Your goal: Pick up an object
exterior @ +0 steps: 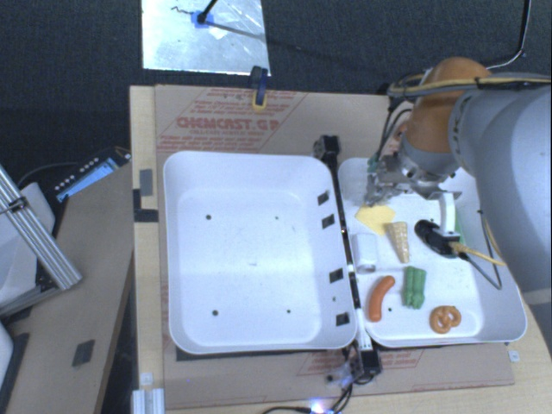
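Gripper (378,190) of a grey KUKA arm (509,136) hangs low at the far end of the right-hand bin (504,317), with nothing visibly in its grasp; whether it is spread or closed cannot be told from this angle. Directly under and just on the camera side of it lies a flat yellow wedge (377,218), the nearest candidate for the pick, though contact between the two cannot be made out. Just past the wedge, farther from the gripper, a tan toy cone (398,240) lies on its side with a small white block (366,250) beside it. Well apart from the gripper, at the bin's near end, sit an orange toy sausage (380,297), a green toy vegetable (415,286) and a brown pretzel (445,319). On this showing the task is at its opening stage: every object rests on the bin floor and none has been lifted. A descent, a grip and a raise are all left to do, and the wedge's flatness may make it an awkward thing to pinch. Off to the gripper's side, across the divide, the left-hand bin (250,248) shows bare white floor. Both bins rest on a brown board (285,110) printed in red with "CHEMCAST GP"; smaller lines of print around that name are too fine to read.
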Tool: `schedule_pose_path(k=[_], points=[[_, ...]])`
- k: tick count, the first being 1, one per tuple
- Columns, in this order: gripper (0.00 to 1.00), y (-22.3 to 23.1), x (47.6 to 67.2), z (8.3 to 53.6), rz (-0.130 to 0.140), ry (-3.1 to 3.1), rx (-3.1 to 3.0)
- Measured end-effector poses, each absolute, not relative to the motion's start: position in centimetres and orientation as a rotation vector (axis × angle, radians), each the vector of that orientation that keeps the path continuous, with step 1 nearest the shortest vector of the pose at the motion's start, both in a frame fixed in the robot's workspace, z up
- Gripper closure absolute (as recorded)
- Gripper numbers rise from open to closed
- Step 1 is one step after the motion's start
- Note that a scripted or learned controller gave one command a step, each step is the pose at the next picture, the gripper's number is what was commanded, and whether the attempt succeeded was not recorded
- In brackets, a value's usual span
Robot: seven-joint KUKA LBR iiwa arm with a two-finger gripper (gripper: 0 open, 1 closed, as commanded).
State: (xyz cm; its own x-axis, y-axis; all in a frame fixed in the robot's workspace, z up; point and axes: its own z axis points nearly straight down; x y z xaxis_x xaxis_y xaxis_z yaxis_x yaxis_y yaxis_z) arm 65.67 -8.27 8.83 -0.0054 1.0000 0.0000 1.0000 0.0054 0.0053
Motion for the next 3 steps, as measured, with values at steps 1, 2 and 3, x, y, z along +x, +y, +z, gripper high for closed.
schedule_pose_path(k=[1, 2, 3], points=[[1.0, -7.5, 67.3, 23.3, 0.02, 2.218, 2.202], [1.0, -1.1, 67.0, 30.6, 0.016, 2.229, 2.204], [1.0, 6.2, 66.9, 36.5, 0.015, 2.233, 2.204]])
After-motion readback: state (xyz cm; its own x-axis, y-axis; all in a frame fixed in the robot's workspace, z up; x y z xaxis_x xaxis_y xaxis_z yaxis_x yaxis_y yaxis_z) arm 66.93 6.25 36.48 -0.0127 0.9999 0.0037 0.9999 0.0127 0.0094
